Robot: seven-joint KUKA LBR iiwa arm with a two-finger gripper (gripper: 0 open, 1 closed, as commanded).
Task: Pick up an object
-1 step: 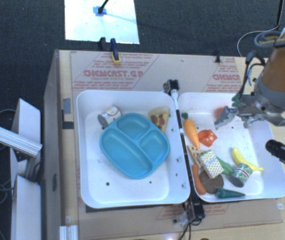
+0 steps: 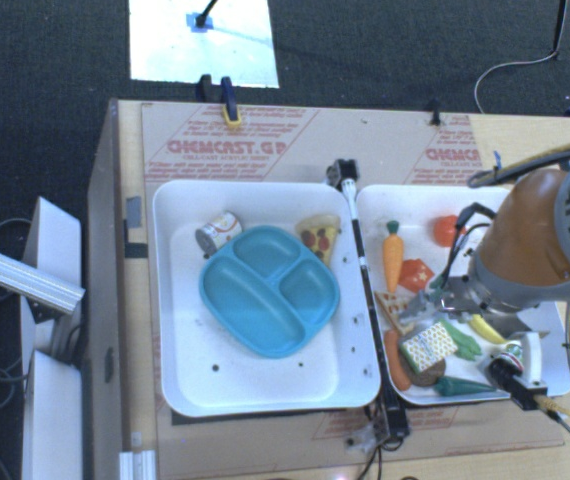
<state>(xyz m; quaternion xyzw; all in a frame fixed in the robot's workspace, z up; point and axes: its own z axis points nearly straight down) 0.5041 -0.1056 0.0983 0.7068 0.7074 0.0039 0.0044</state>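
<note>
A dark carpeted floor surrounds a bench point(image 2: 265, 143) covered with printed board, on which two shallow white bins are set side by side. The task names no particular object; the likeliest candidates are judged to be those heaped in the right bin point(image 2: 420, 200) under the arm. A patterned block point(image 2: 428, 346) is seen near that bin's front edge, lying on a brown slice point(image 2: 410, 368), with green pieces point(image 2: 462, 336) just beside it toward the bin's right side. The gripper point(image 2: 443, 303) is lowered just behind this heap, so the block lies slightly toward the front edge from it; whether it is released or clenched cannot be told, and nothing is seen to be grasped. A carrot point(image 2: 393, 253) is laid with its long axis running from the back edge toward the front, near the divider between the bins, with a red piece point(image 2: 417, 273) beside it and a red round piece point(image 2: 446, 230) toward the back edge. Open room in the right bin is scant. In the left bin point(image 2: 180, 298) a blue sectioned plate point(image 2: 268, 290) occupies the middle, with a can point(image 2: 218, 233) and a pizza slice point(image 2: 318, 236) toward the back edge.
</note>
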